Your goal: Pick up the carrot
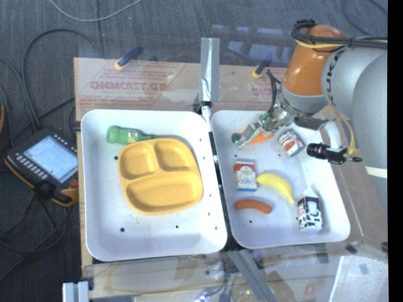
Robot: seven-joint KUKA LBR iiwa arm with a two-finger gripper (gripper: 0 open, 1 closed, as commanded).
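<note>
The carrot (257,137), orange with a green top pointing left, lies in the far part of the right bin (334,231). My gripper (267,123) comes down from the orange-banded wrist (313,58) and sits right over the carrot's thick right end, at or touching it. The metal of the gripper hides part of the carrot, which looks to rest on the bin floor.
The right bin also holds a small red-and-white can (290,143), a red box (245,175), a banana (277,185), a sausage (253,206) and a black-and-white carton (308,211). A yellow divided plate (162,175) and a green bottle (123,134) lie in the left bin (101,231).
</note>
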